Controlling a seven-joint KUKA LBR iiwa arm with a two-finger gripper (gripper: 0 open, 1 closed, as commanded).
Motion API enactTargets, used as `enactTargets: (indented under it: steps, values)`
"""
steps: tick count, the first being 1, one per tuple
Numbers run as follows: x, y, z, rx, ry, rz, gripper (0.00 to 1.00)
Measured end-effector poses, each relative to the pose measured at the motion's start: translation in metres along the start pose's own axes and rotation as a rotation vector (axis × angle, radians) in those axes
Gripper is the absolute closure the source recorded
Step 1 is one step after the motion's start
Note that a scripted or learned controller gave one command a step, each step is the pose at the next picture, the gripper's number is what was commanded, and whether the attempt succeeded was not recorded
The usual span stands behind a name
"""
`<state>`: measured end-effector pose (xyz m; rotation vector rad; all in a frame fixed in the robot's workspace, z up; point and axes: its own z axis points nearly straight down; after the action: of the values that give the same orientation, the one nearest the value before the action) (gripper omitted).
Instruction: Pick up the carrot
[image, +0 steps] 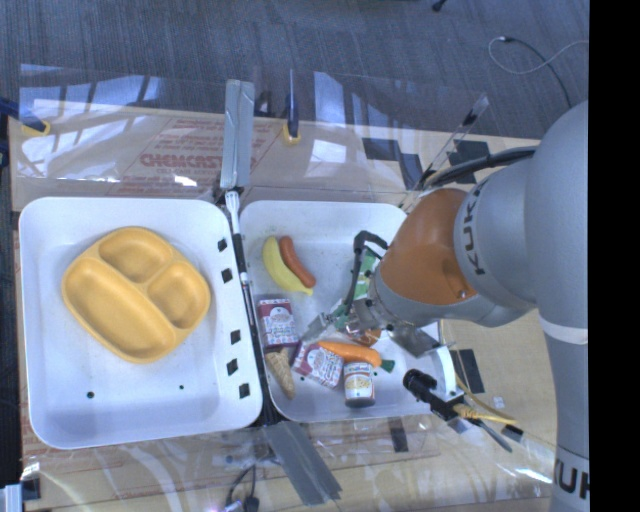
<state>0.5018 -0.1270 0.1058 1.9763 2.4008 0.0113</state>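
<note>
The carrot (351, 353) is a short orange stick lying flat near the front of the right bin (320, 222). It rests just above a small jar (359, 385) and beside a red and white packet (321, 366). My gripper (345, 318) hangs low over the bin, directly behind the carrot and very close to it. The orange band and grey wrist cover the bin's right part. The view does not show the carrot inside the gripper.
A yellow banana (273, 267) and a red sausage (297, 262) lie at the bin's back left. A red box (277, 321) and a bread stick (281, 375) sit along its left wall. A green item (366, 266) peeks out behind the wrist. The left bin (60, 400) holds a yellow divided plate (136, 292).
</note>
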Motion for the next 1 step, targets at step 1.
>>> enactTargets:
  steps: [1]
  values:
    - [-0.0562, -0.0182, -0.0002, -0.007, 0.008, -0.109, 0.00]
